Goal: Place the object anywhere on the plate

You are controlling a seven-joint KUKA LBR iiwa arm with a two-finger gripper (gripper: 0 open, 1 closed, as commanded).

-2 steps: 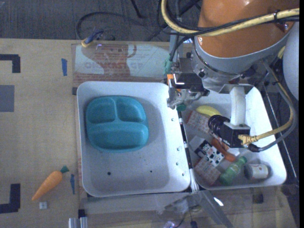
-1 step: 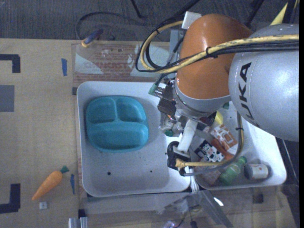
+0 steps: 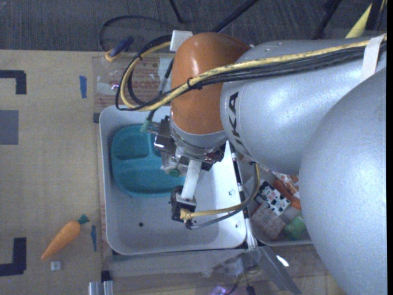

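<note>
A teal divided plate point(image 3: 131, 165) lies in the upper left part of the left white bin point(image 3: 153, 235). The gripper point(image 3: 164, 152) hangs over the plate's right edge, mostly hidden under the orange band and wrist. I see no object between it and the plate. An orange toy carrot point(image 3: 61, 239) with a green top lies on the bench outside the bin, at the lower left.
The right bin point(image 3: 270, 237) holds several small items, among them an orange one point(image 3: 287, 184), a green one point(image 3: 296, 227) and a white-and-black box point(image 3: 273, 203). The big grey arm covers most of the right side. Blue tape marks point(image 3: 83, 86) sit on the bench.
</note>
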